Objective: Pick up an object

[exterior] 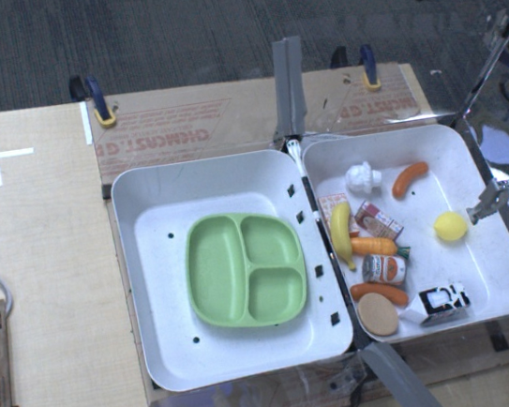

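Observation:
The right bin (476, 165) holds the loose objects. A yellow lemon (449, 226) lies near its right wall, with a red sausage (409, 178) and a white crumpled item (360, 176) farther back. A banana (342, 234), a carrot (374, 246), a small snack box (379, 222) and a can (384, 268) cluster at the bin's left. A second sausage (380, 294), a round tan cookie (378, 315) and a black-and-white item (442, 300) lie at the front. A grey part of my gripper (487, 202) pokes over the right rim, just right of the lemon.
The left bin (154, 289) carries a green three-compartment plate (244, 268). A grey divider post (289, 88) stands between the bins at the back. Two clamps (103, 108) hold a cardboard sheet behind the bins. Cables and a frame crowd the right edge.

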You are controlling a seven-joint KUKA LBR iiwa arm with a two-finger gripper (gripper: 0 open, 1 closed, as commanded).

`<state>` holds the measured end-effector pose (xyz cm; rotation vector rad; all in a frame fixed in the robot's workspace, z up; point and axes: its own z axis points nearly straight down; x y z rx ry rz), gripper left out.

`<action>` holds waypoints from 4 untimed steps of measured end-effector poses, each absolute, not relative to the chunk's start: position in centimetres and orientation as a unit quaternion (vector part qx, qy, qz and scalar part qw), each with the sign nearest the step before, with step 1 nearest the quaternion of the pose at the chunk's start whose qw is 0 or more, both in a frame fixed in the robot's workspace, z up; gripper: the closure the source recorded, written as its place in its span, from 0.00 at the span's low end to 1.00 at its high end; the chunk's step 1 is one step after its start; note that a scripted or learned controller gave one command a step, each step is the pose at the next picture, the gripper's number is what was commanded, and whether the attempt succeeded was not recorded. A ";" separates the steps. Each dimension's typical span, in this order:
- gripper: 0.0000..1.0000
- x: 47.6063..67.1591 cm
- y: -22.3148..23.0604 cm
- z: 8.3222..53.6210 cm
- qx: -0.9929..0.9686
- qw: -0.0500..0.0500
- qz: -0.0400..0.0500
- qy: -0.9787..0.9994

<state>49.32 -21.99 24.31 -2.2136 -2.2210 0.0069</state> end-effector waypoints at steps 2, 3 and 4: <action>0.00 53.3 -17.9 9.2 -0.719 0.002 0.002 -0.695; 0.00 63.1 -13.8 8.8 -0.737 0.002 0.003 -0.676; 0.00 57.8 -10.3 8.9 -0.806 0.000 0.003 -0.592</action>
